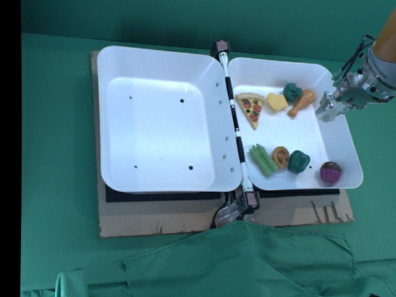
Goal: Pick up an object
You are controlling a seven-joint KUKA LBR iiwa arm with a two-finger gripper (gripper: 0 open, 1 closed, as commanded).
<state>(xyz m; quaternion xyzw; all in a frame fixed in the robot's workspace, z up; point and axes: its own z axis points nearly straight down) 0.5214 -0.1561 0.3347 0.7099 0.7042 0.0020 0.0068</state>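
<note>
I see the gripper [327,109] over the right bin's [337,142] right edge, just beside the toy drumstick [301,102]; nothing sits between its jaws, and I cannot tell whether they are parted. The right bin also holds a pizza slice [250,109], a yellow piece [276,101], dark green broccoli [292,92], asparagus [263,159], a pretzel [280,156], a green pepper [298,161] and a purple fruit [330,172].

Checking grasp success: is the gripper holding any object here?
No. The gripper hangs over the right bin's far edge with nothing between its fingers; the drumstick lies beside it.
</note>
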